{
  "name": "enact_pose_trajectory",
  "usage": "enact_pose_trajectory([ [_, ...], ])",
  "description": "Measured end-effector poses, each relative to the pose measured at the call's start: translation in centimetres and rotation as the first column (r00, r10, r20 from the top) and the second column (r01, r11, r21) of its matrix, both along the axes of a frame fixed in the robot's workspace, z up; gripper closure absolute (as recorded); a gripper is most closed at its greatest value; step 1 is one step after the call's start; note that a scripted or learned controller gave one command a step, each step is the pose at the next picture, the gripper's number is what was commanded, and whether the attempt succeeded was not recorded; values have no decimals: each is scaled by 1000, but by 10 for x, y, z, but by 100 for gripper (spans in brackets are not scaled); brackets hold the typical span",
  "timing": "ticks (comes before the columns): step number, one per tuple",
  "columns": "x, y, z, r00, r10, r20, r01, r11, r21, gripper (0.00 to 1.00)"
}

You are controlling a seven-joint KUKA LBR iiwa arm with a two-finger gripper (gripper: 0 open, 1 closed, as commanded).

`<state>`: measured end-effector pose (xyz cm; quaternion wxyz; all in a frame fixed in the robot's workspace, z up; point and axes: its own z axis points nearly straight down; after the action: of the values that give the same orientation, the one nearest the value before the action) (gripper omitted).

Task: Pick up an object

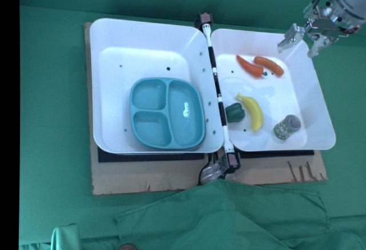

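So the pincer (301,42) hung spread open and empty over the right bin's (320,111) far right corner. Nearest pick looked like the orange carrot (269,64), just down-left of it, long axis running roughly left to right, touching the red pepper (250,66).

A robotics lab is indicated: green-draped bench (51,100), paired white bins (114,43) on cardboard (103,180), toy produce (253,110) laid out.
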<state>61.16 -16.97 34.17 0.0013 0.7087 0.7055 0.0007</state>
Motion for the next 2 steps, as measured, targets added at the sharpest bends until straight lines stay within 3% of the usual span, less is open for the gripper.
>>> enact_pose_trajectory([
  [1,39,50,-147,1000,2,3,-2,1000,-1,0],
  [2,40,49,-134,1000,0,9,0,1000,-4,100],
])
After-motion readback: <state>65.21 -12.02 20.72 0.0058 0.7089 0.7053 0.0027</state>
